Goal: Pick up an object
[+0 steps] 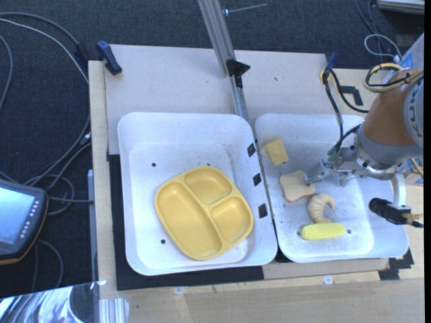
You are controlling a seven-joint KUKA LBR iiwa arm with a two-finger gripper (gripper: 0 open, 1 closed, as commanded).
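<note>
The gripper (322, 173) hangs low in the right bin (296, 128), at about nine o'clock from the arm's wrist. It is a small metallic cluster, too blurred to tell whether it is spread or pressed together; nothing can be seen pinched in it. It sits just at three o'clock of the toast (295, 185), a pale tan slice lying flat near the bin's middle, close to touching.

At twelve o'clock from the toast lies a yellow cheese block (275, 151), slightly apart. At five o'clock from the toast is a curled croissant (320, 206), and right below that, at six o'clock, a yellow corn cob (322, 231) lies crosswise near the bin's front wall.

The arm (394, 116), with its orange band, comes in from three o'clock over the right bin's edge.

The left bin (135, 130) sits beside the right one at nine o'clock. In it rests a yellow plate (204, 211) with three compartments, toward the front. A grey pole (219, 25) slants down from twelve o'clock to where the bins meet.
</note>
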